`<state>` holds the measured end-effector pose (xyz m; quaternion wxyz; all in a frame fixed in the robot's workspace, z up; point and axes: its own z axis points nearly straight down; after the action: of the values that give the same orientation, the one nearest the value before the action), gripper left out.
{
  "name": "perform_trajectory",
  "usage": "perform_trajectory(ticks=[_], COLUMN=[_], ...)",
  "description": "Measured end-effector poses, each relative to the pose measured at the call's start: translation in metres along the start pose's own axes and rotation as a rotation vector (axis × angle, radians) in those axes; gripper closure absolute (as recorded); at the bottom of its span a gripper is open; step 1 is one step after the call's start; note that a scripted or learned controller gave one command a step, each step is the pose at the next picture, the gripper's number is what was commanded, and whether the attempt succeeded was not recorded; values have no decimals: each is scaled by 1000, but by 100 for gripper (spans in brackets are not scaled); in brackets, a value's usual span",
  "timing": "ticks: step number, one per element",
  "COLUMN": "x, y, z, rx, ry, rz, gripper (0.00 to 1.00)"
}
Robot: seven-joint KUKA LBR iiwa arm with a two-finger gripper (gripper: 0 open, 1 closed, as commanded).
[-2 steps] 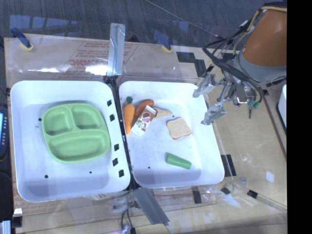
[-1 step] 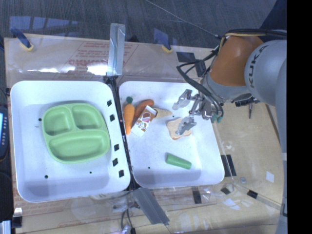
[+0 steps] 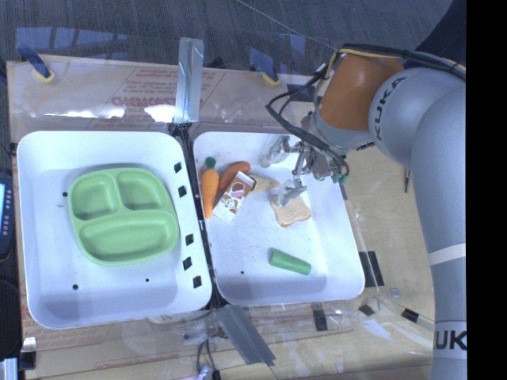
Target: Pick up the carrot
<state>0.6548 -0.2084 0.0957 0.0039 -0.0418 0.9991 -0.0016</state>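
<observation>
While the hand (image 3: 295,187) hangs over the toast slice (image 3: 291,211), grip unreadable, the carrot (image 3: 209,191) lies well left, wedged between bin wall and carton (image 3: 235,196), so a grab may snag the carton.

**Two bins, side by side on the tabletop**

The left bin (image 3: 47,165) holds a divided plate (image 3: 123,214). In the right bin (image 3: 333,279), the carrot (image 3: 209,192) lies against the left wall, with a sausage (image 3: 232,174) and a small carton (image 3: 234,197) just beside it. A bread slice (image 3: 291,211) lies further right, under the end effector (image 3: 295,187). A cucumber piece (image 3: 290,261) lies nearer the front.
</observation>
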Motion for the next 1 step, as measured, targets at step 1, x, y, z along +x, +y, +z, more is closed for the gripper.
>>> perform_trajectory(ticks=[1], x=[-2], y=[1], z=[-12], rx=[2], ry=[-5], rz=[-8], gripper=[100])
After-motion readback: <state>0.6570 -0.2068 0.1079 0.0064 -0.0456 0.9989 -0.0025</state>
